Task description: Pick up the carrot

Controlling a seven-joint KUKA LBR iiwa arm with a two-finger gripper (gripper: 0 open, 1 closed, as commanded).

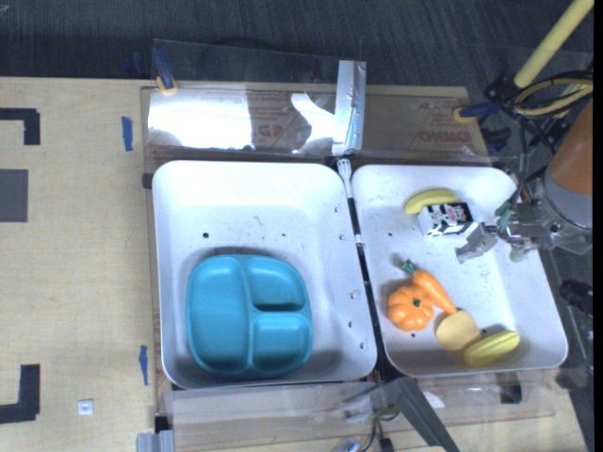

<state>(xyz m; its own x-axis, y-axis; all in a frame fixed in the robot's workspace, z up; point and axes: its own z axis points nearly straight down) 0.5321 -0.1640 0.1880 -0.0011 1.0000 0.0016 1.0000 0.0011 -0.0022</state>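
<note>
The surface (pixel 66 281) looks like pale wood or plywood, matt, with a faint grain; the two bins (pixel 254 191) look like smooth white plastic with a dull sheen, lightly scuffed and speckled; the blue divided tray (pixel 247 314) is smooth plastic, softly glossy; the carrot (pixel 431 288) and the small pumpkin (pixel 411 309) look like moulded plastic, smooth and slightly shiny; a clear glossy sheet (pixel 240 111) behind the bins catches bright glare; the pincer (pixel 480 238) looks like grey metal, semi-matt.
</note>
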